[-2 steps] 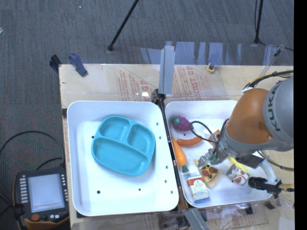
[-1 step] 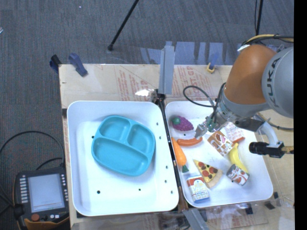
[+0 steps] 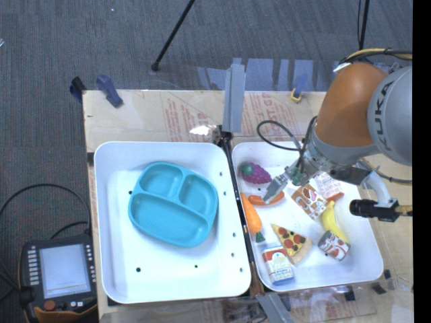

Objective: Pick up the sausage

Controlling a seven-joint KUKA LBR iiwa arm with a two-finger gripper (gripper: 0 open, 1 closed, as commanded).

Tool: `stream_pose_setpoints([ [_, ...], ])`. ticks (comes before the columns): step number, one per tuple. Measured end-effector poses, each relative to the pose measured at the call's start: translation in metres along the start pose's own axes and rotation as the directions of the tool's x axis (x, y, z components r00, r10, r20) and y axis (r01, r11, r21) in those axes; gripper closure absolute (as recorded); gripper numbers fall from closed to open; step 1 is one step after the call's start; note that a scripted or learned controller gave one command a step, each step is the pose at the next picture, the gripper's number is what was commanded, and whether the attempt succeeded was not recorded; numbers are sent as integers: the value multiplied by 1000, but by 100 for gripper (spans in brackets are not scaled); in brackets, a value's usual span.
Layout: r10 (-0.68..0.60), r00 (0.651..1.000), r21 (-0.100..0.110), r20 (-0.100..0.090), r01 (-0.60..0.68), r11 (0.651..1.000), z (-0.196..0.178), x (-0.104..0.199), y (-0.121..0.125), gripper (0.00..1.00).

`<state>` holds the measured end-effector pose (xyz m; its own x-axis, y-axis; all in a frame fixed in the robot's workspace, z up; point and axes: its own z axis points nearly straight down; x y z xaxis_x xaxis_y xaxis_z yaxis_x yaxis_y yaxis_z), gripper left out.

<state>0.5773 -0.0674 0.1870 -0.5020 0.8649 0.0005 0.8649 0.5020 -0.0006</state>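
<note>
Two white bins side by side on a wooden bench (image 3: pixel 155 116): left bin (image 3: pixel 114 261), right bin (image 3: pixel 367 264), touching along the middle edge. Grey arm (image 3: pixel 377 113) with an orange band reaching in from the right, over the upper part of the right bin. Blue divided plate (image 3: pixel 174 203) lying alone in the left bin, three compartments, tilted a little. Handheld control unit (image 3: pixel 57 274) with a pale screen on the floor, lower left, cable looping above it.

Gripper (image 3: pixel 274 192) low over the upper left of the right bin, fingers slanting down and to the left, tips narrowly apart, right over the sausage; cannot tell whether touching it. Sausage (image 3: pixel 259 199) lying flat and roughly level, just below the purple grapes (image 3: pixel 256 173) and just above the carrot (image 3: pixel 252 217); right end hidden under the fingers. Carrot along the bin's left wall, green top pointing down.

Pizza slice (image 3: pixel 291 241) near the bin's middle. Small carton (image 3: pixel 278 264) just below it, near the front wall. Banana (image 3: pixel 332 219) to the right, upright in the view, beside a printed packet (image 3: pixel 311 199). Small can (image 3: pixel 334 245) on its side just below the banana.
</note>
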Motion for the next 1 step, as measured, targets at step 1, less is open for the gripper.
stream_pose_setpoints([
  [1,-99,995,-3,2,99,995,84,-40,-19,0],
])
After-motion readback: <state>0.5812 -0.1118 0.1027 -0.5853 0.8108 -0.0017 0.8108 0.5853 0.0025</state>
